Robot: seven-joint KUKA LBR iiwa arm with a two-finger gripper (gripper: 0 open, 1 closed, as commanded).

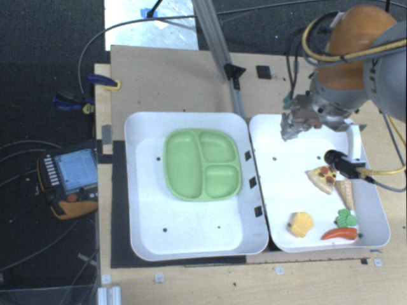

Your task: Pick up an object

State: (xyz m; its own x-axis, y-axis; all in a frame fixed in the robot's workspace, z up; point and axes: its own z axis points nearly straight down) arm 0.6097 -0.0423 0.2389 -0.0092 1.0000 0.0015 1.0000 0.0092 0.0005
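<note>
While the grey two-finger claw (294, 127) hangs over the right shallow white bin (273, 189), whether it is apart or together I cannot tell. Nothing looks picked yet: the yellow toy corn (301, 223) lies well below it, untouched.

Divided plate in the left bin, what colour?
Light green; the divided plate shows plainly in the camera view.

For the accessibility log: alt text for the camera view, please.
The grey and orange arm hangs its gripper over the right bin, which holds toy foods: pizza slice, corn, chili. The left bin holds a green divided plate.
</note>
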